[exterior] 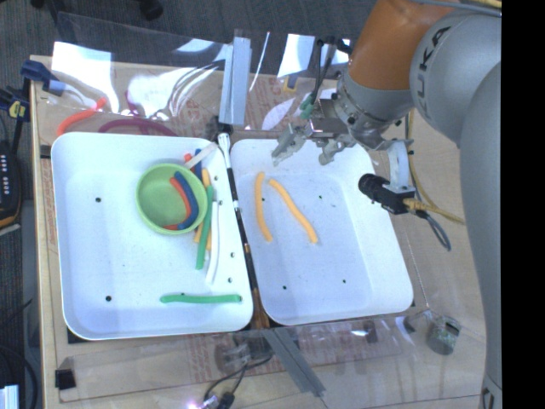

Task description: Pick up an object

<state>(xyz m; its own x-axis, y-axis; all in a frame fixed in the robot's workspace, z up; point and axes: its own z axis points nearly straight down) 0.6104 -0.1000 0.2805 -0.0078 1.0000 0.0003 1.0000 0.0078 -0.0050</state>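
L to R: we see a green round plastic bowl (173, 198) in the left white bin (85, 254); two orange flexible sticks (289, 209) in the right white bin (366, 288); gripper (308, 146) above its far edge, fingers spread, empty. Risk, in our judgement: thin flat sticks may slip the pinch.

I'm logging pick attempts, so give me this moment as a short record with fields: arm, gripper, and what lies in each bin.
arm: reaches in over the far edge of the right bin
gripper: above that bin's far end, nothing visibly between its fingers
right bin contents: two orange sticks, side by side, apart from the gripper
left bin contents: green bowl holding coloured sticks; green stick near the front
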